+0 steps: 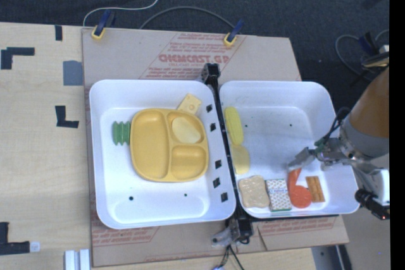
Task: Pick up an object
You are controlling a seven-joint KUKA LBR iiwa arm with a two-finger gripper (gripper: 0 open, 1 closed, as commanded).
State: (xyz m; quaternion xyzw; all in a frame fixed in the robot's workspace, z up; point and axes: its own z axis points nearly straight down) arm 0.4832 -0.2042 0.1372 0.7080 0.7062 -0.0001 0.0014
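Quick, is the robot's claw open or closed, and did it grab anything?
Claw: cannot tell open or closed; it hangs over the right bin above the red object, with nothing seen held.

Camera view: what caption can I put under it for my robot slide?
Gripper hovers over the right bin above an orange toy; a yellow tray fills the left bin.

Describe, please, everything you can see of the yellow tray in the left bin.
The yellow tray looks like matte plastic with rounded corners and three compartments: one large at its left, two smaller at its right. It lies flat in the left bin. A green ridged piece meets its left edge, and a pale yellow block its top.
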